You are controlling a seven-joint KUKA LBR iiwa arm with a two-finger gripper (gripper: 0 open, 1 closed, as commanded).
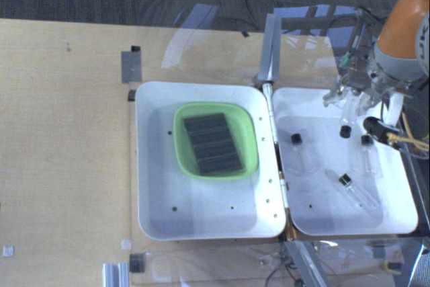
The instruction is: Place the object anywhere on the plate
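Resting flat on the green plate (216,141) is a dark ribbed rectangular object (213,143), slightly rotated, its long axis running from the plate's far-left toward its near-right; it lies wholly inside the plate's raised rim. Plate sits in the left white bin (154,205), nearer that bin's far wall than its near one, with bare bin floor between plate and near wall. Right white bin (396,212) touches the left bin along a shared edge just right of the plate. Arm (406,30), grey with orange band, enters at the far-right corner, well apart from the plate. Pincer (356,104) hangs over the far part of the right bin; whether it is released or clenched cannot be told, and nothing is seen grasped in it. 4 small black pieces (295,138) are scattered in the right bin, with faint clear transparent shapes near them, too indistinct to identify. Grey metal bar (270,47) stands on the bench (60,144) beyond the plate, at the seam between the 2 bins. Small grey bracket (132,66) lies on the bench far-left of the plate.
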